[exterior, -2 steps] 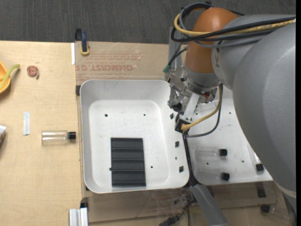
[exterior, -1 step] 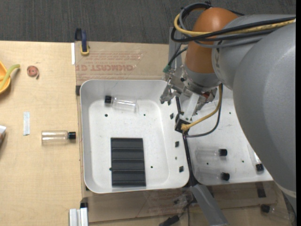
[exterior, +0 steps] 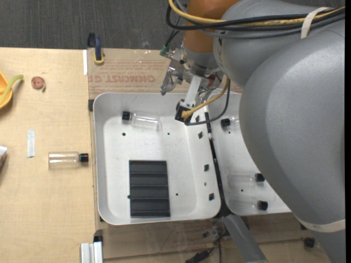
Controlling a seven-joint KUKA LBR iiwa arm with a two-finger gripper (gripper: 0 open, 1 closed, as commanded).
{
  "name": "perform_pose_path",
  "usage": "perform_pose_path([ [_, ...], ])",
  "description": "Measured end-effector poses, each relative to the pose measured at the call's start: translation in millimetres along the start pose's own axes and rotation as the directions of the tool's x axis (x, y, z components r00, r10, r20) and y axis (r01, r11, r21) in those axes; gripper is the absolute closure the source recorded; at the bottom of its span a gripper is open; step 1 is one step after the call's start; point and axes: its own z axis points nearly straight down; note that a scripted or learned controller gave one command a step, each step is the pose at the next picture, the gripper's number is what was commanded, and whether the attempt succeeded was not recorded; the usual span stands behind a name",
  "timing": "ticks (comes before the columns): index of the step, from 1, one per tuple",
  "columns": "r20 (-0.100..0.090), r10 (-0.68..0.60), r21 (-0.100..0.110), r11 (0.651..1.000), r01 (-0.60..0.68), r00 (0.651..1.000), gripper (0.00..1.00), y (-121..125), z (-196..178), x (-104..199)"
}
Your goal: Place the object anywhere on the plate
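Clear vial (exterior: pixel 143 120) with a black cap lies on its side near the back of a smooth white bin (exterior: pixel 109 163), well apart from the ribbed black rectangular plate (exterior: pixel 149 188) lying flat toward the front. Metal gripper (exterior: pixel 174 81) hangs over the bin's back rim; whether it's open or closed, I can't tell

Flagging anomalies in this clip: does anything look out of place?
Yes. A clear bottle with a black cap lies on its side on the wooden bench, outside the left bin. A similar bottle lies inside that bin, so the one on the bench looks stray.
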Motion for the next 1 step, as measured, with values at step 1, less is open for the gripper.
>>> perform_pose_path([
  [1,-0.001,0.03,0.0,1.0,-0.03,1.0,0.0,30.6,-33.8,-59.1],
])
